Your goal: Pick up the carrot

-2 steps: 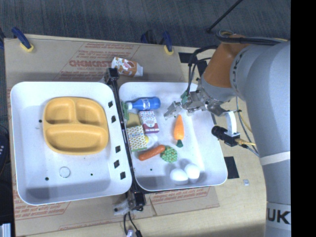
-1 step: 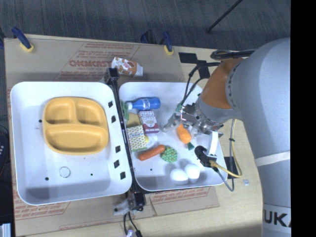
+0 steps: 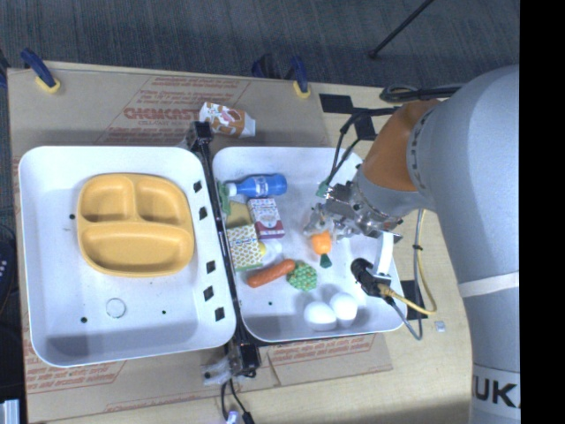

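Note:
The carrot (image 3: 321,243) is a short orange piece with a small green top, in the right bin (image 3: 265,329) right of its middle. My gripper (image 3: 323,229) reaches in from the right and sits directly over the carrot's upper end, touching or nearly touching it. The wrist and the grey arm with its orange band (image 3: 393,157) cover the bin's right side.
In the right bin lie a blue bottle (image 3: 260,185), a red-and-white carton (image 3: 266,217), a yellow-green packet (image 3: 244,246), a long orange-red piece (image 3: 269,275), a green lump (image 3: 303,277) and two white eggs (image 3: 331,311). The left bin holds a yellow divided plate (image 3: 135,222).

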